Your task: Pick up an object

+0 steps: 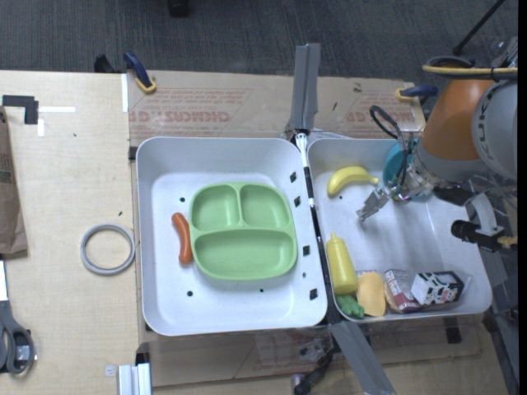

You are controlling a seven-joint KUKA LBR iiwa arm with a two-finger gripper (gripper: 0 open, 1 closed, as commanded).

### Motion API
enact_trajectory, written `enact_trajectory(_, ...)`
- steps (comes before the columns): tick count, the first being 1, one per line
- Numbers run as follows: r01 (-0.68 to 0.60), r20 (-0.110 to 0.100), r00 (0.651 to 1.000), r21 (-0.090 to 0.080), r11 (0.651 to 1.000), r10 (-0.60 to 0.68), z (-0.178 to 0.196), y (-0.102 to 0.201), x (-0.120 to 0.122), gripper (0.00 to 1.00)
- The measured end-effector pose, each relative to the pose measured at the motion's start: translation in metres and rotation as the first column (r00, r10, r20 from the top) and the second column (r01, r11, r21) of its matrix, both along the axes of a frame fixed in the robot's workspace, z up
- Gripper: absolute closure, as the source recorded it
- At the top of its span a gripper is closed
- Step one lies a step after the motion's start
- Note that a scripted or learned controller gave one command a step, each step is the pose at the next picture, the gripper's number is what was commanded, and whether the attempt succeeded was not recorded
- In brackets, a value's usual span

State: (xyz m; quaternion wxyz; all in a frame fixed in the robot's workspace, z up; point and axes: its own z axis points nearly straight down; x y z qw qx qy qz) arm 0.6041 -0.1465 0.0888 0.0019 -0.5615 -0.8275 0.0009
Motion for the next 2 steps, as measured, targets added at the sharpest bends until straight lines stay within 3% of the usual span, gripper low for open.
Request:
enact_trajectory(1, 0.107, 0.002, 0.994, -0.002, 0.994, -0.107, 0.001, -0.010, 0.055, 0.00)
enact_trajectory(2, -0.332, 0.003, 0.943, -0.001, 0.943, 0.332, 0.002, 0.043, 0.055, 0.00)
